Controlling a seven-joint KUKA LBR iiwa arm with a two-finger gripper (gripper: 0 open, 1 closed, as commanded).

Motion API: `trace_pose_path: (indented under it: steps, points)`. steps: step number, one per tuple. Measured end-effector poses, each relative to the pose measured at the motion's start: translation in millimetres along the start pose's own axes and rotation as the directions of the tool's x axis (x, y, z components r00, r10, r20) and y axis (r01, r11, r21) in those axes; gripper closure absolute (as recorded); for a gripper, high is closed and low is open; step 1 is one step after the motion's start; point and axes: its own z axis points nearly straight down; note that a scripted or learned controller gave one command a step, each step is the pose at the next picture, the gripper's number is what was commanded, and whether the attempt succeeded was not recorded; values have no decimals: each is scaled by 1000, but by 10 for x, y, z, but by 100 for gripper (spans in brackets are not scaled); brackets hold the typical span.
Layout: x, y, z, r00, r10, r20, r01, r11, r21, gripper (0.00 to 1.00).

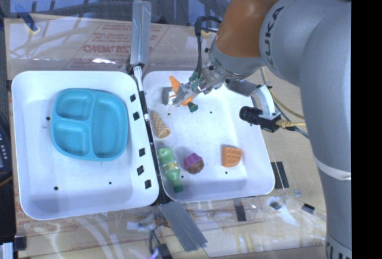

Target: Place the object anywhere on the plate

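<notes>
The jaws (179,96) pinch a toy carrot (176,88) at the far side of the right bin (253,156), so it can be carried. The blue plate (91,123) waits in the left bin (30,150), well apart from the carrot.

One fixed camera looks down at a slant, seemingly from fairly near, on both bins (24,132).

The plate (91,123) lies in the left bin (30,192); the bottle (169,168) in the right bin (253,177).
</notes>
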Motion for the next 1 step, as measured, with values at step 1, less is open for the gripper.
trace_pose_path:
  steps: [1]
  points:
    - [691,419,76,937,-350,2,350,937,-1,100]
